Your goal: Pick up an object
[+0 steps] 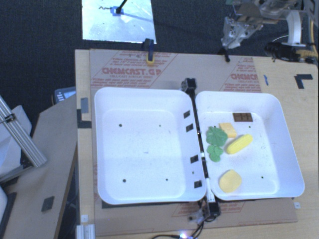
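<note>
Several small objects lie in the right bin [285,133]. A green leafy piece [215,142] sits near the bin's left wall. A yellow corn-like piece [239,144] touches its right side. A yellow-orange block [228,129] lies just behind them, with a brown chocolate bar [242,117] further back. A round pale-yellow piece [230,181] rests alone toward the front. My gripper [230,38] hangs high beyond the bench's far edge, well behind the right bin and away from all the objects. I see nothing in it.
The left bin [144,148] adjoins the right one, with black clips [191,128] along the shared wall. A shiny metal sheet [118,14] lies on the floor at the far left. A yellow and blue clamp [149,51] sits on the bench's back edge.
</note>
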Robot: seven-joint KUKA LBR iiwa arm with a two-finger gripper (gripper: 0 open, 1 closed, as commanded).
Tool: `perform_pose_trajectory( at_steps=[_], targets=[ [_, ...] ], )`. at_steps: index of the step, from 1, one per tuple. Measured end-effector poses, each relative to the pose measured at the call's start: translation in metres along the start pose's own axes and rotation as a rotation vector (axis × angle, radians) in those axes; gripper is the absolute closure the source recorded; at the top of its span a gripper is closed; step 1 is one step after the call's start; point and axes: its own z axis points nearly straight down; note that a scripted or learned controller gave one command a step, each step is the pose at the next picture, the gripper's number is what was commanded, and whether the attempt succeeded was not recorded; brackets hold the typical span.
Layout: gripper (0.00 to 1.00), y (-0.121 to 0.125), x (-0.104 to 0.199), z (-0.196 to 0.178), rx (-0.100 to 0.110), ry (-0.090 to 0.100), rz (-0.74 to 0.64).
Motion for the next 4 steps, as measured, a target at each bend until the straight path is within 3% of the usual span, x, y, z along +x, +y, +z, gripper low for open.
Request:
perform_pose_trajectory(
  at_steps=[4],
  targets=[
    [1.00, 0.000, 0.001, -0.060, -0.001, 0.000, -0.001]
  ],
)
